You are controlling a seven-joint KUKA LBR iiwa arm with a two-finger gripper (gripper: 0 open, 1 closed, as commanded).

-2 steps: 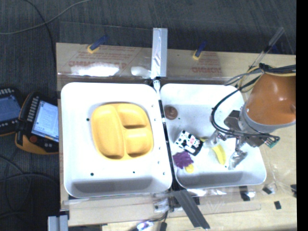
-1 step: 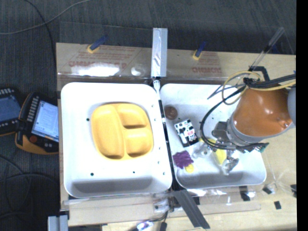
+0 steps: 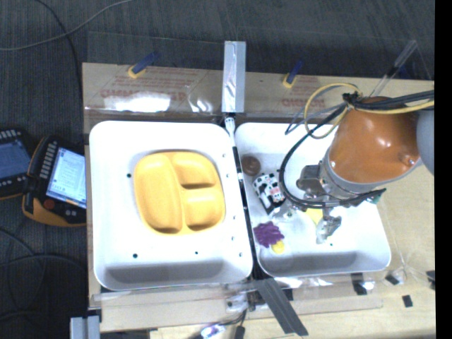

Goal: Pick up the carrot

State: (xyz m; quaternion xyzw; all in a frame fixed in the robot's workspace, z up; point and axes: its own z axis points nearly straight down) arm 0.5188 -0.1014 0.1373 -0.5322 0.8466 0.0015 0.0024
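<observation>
Orange band of the arm (image 3: 371, 147), the part nearest the lens, spans the upper right of the frame and covers much of the right bin (image 3: 353, 260). Below it the gripper (image 3: 328, 228) hangs low over the bin floor, right of centre; whether it is released or clenched cannot be told at this slant, and nothing can be seen held in it. Where the carrot lies cannot be told: it is probably in the right bin, under the arm or close by the gripper. Along that bin's left side lie a brown round piece (image 3: 251, 164), a black-and-white piece (image 3: 267, 187) and a purple piece (image 3: 267, 233) with a small yellow bit (image 3: 277, 246) touching its lower right edge; none of these reads as a carrot. The left bin (image 3: 113, 260) bears a yellow divided plate (image 3: 180, 191). A toy carrot is likely to be light, stiff and smooth, so it may roll or slip sideways. The thick middle, taken across the long axis, looks the safest hold, since the tapered tip would squeeze out.
</observation>
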